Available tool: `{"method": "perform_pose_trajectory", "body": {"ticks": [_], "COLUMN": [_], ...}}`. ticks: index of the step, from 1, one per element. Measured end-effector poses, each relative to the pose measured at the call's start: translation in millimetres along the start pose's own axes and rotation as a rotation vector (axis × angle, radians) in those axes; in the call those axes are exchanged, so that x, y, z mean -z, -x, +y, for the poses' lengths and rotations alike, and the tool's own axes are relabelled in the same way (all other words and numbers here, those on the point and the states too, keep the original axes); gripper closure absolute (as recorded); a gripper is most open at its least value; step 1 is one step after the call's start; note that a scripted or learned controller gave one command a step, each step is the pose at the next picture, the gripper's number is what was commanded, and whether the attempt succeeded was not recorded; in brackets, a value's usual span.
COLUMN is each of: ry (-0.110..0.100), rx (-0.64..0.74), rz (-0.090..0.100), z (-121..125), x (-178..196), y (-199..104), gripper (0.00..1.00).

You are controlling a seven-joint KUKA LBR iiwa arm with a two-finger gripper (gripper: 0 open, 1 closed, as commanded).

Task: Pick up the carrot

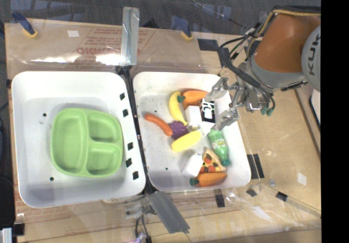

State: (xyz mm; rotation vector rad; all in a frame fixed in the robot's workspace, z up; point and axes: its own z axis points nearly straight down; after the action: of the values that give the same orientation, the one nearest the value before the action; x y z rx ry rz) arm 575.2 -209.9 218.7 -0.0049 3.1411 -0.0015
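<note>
An orange carrot [210,179] with a green stem end lies along the front wall of the right bin [163,179]. A second orange carrot-like piece [194,95] rests near the bin's back, beside a yellow banana [175,106]. My gripper [224,102] hovers over the right bin's far right side, well behind the front carrot. It is open, with one finger [220,86] toward the back and the other toward the front. Nothing sits between them. A black-and-white box [208,110] lies just to its left.
The right bin also holds a red-orange chili [157,123], a purple piece [178,129], a yellow lemon shape [187,140], a green bottle [219,147], a pizza slice [210,162] and white blocks [193,165]. A green divided plate [86,141] lies in the left bin [27,182].
</note>
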Motion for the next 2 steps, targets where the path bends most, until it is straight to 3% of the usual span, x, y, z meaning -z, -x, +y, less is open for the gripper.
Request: {"method": "perform_pose_trajectory", "body": {"ticks": [1,2], "ry": [-0.002,-0.023], "rx": [0.110,0.248], "rz": [-0.008,-0.035], "z": [11,30], "x": [-100,-110], "y": [-68,-80], "gripper": [0.00,0.00]}}
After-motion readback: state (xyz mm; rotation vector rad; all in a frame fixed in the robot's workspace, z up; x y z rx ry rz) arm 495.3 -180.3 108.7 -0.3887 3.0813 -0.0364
